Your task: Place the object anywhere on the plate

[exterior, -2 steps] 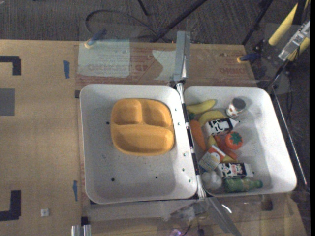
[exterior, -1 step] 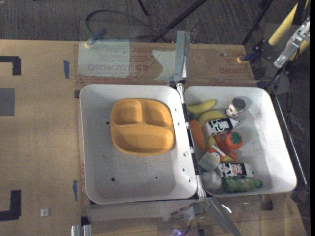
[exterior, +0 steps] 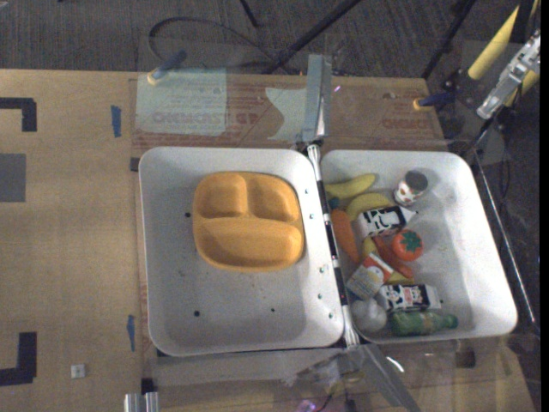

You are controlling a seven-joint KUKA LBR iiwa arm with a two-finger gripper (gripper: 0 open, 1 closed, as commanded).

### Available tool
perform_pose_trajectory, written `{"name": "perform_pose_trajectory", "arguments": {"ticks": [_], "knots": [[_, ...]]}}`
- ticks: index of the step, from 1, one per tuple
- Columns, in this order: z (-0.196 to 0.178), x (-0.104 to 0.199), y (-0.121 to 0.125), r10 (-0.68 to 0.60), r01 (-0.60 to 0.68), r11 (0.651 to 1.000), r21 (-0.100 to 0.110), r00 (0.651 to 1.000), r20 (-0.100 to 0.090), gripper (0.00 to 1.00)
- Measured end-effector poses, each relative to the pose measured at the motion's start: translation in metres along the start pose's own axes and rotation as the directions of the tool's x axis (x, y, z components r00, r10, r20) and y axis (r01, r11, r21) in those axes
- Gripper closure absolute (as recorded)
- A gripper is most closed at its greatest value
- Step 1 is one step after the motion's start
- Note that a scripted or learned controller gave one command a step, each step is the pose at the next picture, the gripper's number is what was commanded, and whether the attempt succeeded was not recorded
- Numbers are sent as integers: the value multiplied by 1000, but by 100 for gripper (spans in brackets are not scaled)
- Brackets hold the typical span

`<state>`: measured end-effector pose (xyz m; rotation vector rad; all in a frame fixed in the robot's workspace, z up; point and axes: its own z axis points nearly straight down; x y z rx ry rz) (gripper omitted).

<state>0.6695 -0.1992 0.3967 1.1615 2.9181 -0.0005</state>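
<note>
We are looking down on two white bins sitting side by side on the bench. The left bin (exterior: 163, 256) is carrying an orange sectioned plate (exterior: 248, 220), lying flat toward its far edge, its three compartments bare. The right bin (exterior: 467, 256) is holding a cluster of toy food crowding its left edge, hard against the divider between the bins: two bananas (exterior: 360, 194) near the far-left corner, a carrot (exterior: 345, 234) lying along the left wall, a tomato (exterior: 407, 244) sitting just right of them, a small milk carton (exterior: 409, 297) and a green bottle (exterior: 422, 322) lying near the near-left corner, and a small grey-topped jar (exterior: 413, 185) standing toward the far edge. We are seeing the gripper (exterior: 512, 77) hanging beyond the right bin's far-right corner, well apart from every object; whether it is open or closed we cannot tell
</note>
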Motion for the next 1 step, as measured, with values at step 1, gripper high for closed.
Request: {"name": "perform_pose_trajectory", "arguments": {"ticks": [1], "knots": [[0,0,0,0,0,1000,0,1000,0,0]]}}
